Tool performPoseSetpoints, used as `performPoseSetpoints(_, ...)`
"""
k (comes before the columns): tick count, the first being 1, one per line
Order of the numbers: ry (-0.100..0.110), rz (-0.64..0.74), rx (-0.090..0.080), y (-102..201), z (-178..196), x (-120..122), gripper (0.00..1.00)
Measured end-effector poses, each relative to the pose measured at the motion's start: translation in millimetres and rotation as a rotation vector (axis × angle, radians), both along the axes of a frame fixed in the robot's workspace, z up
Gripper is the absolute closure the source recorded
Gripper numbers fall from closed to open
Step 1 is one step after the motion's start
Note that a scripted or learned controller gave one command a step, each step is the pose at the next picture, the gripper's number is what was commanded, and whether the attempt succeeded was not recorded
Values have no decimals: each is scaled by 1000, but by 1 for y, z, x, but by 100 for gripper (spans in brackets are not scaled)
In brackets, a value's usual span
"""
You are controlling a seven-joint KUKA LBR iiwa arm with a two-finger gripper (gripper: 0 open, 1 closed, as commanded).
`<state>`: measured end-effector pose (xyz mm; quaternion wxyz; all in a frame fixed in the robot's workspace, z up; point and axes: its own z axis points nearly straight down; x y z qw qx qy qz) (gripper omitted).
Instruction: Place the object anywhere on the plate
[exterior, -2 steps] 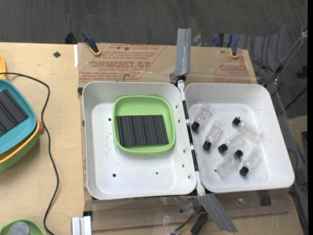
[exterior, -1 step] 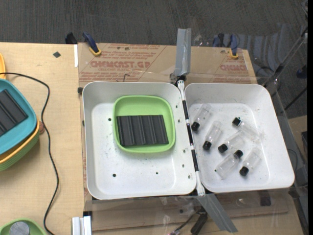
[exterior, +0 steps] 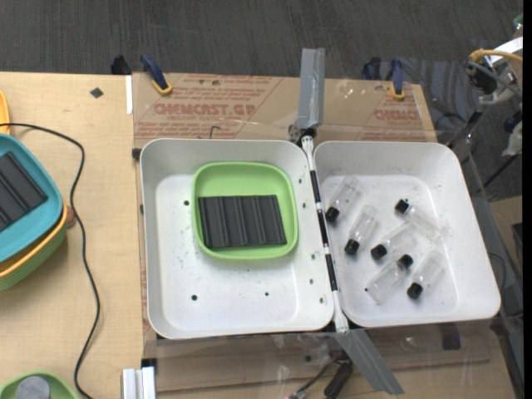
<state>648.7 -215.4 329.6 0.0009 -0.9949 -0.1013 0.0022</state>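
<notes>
Vials (exterior: pixel 391 248), clear with black caps, all lie loose in the right bin (exterior: pixel 465 302), none on the green plate (exterior: pixel 245 177) in the left bin (exterior: pixel 158 306), so picking and placing are both left to do.

Lighting's pretty even and bright, looks like overhead room light. Both white bins (exterior: pixel 166 248) come out a bit washed, and the right one has soft shadow along its rim toward 3 o'clock. The clear vials (exterior: pixel 391 248) almost vanish against the white, only their black caps read well. The floor at 12 o'clock is dim. Overall slightly soft, some grain, no real motion blur.
</notes>
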Motion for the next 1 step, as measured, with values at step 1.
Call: performPoseSetpoints(1,0,-1,0,-6,37,-2,0)
